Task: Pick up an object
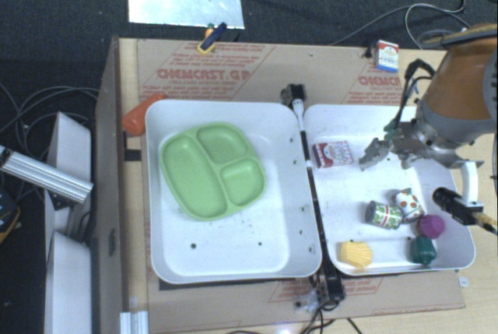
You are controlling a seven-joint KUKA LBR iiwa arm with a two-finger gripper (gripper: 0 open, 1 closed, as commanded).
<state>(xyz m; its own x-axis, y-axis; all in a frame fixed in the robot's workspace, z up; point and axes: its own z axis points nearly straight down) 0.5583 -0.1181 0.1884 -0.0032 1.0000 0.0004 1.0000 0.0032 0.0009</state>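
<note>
Reaching in from the right, the grey arm with an orange band point(465, 68) hangs its two-finger gripper point(373, 155) low over the right-hand shallow white bin point(342, 227). The jaws stand slightly apart with nothing between them.

Just to the left of the jaws, near but not touching, lies a small flat red-and-white packet point(332, 153) on the bin floor, close to the divider between the bins. Its long axis runs roughly left to right, slightly tilted, with one short end pointing toward the jaws.

Nearer the front of the same bin sits a green-and-white can point(384, 214) on its side, its long axis also running left to right. Beside it is a small white-and-red rounded object point(409, 202), then a purple round piece point(430, 226), a dark green piece point(423, 251) and a yellow ridged piece point(356, 254) along the front wall.

The left-hand white bin point(179, 247) holds a pale green divided plastic tray point(212, 170). Both bins rest on a brown cardboard-covered counter point(233, 68).
</note>
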